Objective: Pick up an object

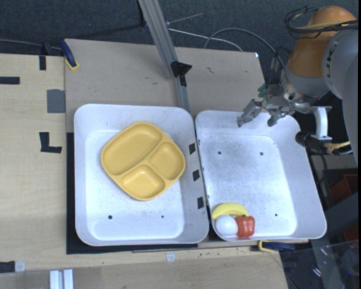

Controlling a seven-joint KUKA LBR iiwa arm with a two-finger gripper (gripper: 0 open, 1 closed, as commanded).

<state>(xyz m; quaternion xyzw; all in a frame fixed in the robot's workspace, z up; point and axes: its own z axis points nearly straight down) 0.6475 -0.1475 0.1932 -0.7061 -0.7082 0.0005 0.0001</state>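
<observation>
Camera view: both white bins were seen from above at a slant, side by side on the counter (126,71).
Claw position: the claw (262,114) was seen over the far rim of the right bin (259,173), at the end of the grey arm (325,53) reaching in from the right.
Claw state: its two fingers were seen spread apart, and nothing was held between them.
Task things: a small cluster was found in the near left corner of the right bin, made up of a yellow piece (230,209), a white ball (226,225) and a red piece (245,226), all touching.
Key relation: the cluster was judged to lie well apart from the claw, toward the near edge and slightly left, almost the whole bin floor between them.
Long axis: the cluster was seen to run roughly left to right along the near wall.
Other bin: a yellow divided plate (143,160) was seen in the left bin (87,179).
Risk: a grasp so close to the corner walls was judged awkward.
</observation>
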